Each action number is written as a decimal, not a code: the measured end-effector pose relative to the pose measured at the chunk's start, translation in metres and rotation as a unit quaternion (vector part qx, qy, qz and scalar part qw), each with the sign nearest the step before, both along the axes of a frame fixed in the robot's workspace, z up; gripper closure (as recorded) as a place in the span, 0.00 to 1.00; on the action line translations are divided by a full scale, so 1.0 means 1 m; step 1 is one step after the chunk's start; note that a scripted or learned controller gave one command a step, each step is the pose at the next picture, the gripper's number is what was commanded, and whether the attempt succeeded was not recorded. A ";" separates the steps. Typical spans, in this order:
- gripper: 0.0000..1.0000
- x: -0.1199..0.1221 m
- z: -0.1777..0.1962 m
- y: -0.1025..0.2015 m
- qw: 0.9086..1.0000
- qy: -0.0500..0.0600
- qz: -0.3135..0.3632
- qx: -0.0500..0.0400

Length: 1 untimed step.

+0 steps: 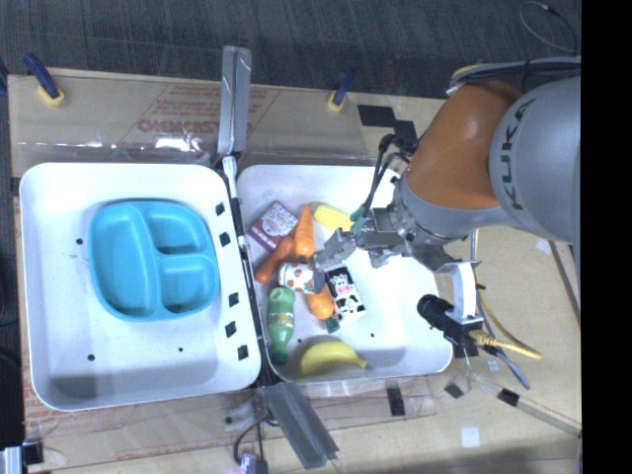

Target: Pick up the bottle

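Note:
The bottle is green and lies in the right bin, close to its left wall and near the front. My gripper hangs over the middle of that bin, up and to the right of the bottle and apart from it. It sits just above a small black-and-white carton. Nothing is visibly held.
Around the bottle lie a banana, a carrot, a purple box, a white spotted item and a yellow piece. The left bin holds a blue divided tray. The arm covers the right bin's right side.

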State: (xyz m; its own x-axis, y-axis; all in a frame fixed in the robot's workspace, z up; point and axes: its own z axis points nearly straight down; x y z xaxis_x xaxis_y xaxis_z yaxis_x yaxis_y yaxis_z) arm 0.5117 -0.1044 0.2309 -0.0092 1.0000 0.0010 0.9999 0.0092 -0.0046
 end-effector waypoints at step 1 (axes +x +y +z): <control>0.00 -0.021 0.169 0.131 0.998 -0.003 -0.066 0.000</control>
